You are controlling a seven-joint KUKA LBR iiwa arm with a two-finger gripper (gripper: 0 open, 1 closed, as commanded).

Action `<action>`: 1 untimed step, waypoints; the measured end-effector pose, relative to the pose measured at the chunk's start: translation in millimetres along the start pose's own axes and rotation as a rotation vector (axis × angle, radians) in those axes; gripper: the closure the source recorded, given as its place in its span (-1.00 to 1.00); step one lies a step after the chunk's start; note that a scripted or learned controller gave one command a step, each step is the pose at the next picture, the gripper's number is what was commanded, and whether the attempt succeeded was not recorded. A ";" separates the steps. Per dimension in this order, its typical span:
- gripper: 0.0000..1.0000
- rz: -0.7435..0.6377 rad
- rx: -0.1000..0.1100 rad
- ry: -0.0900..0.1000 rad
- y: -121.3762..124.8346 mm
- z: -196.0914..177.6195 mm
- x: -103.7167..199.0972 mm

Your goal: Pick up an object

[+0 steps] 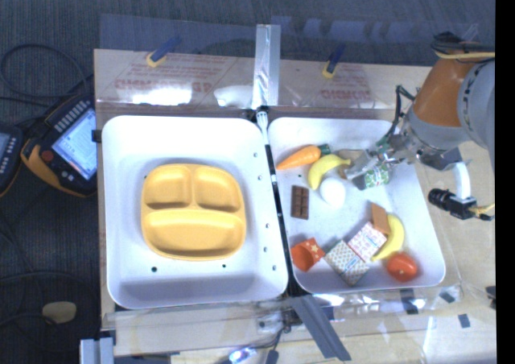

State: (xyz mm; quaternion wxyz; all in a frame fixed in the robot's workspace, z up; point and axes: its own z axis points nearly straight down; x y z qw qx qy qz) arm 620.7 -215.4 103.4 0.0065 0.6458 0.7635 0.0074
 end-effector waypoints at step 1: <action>1.00 -0.013 0.020 -0.002 58.4 -90.9 44.3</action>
